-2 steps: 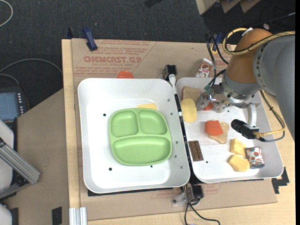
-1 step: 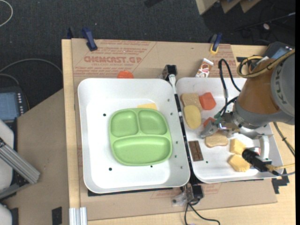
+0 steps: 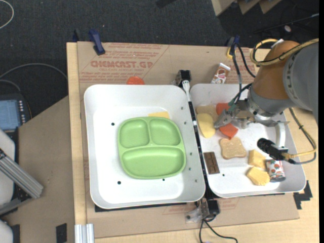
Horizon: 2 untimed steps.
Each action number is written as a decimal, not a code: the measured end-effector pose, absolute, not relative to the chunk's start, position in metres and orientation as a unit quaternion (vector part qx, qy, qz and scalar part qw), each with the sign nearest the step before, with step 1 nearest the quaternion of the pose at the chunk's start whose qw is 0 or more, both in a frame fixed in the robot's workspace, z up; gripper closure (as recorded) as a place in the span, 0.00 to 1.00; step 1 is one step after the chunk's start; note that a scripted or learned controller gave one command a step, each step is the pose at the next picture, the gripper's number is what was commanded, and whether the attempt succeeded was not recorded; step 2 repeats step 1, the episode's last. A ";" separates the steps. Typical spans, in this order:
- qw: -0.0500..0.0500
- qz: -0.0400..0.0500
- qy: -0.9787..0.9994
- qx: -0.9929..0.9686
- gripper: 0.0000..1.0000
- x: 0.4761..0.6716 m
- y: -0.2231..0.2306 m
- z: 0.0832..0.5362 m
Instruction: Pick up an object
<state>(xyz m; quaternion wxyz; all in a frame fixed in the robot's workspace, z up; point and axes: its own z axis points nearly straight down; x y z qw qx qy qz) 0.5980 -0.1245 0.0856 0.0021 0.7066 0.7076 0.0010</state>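
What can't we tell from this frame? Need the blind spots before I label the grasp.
- Gripper: too small and cluttered in the camera view to tell its state or whether it touches the red block.
- Orange piece: partly hidden behind the gripper and cables.
- Right bin: its far right part is covered by the arm.
- Small carton: print too small to read.
- Yellow slice: partly behind the green tray.
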 end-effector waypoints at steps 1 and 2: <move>0.002 0.001 0.707 0.707 1.00 0.596 -0.125 0.096; 0.002 0.001 0.707 0.707 1.00 0.596 -0.125 0.096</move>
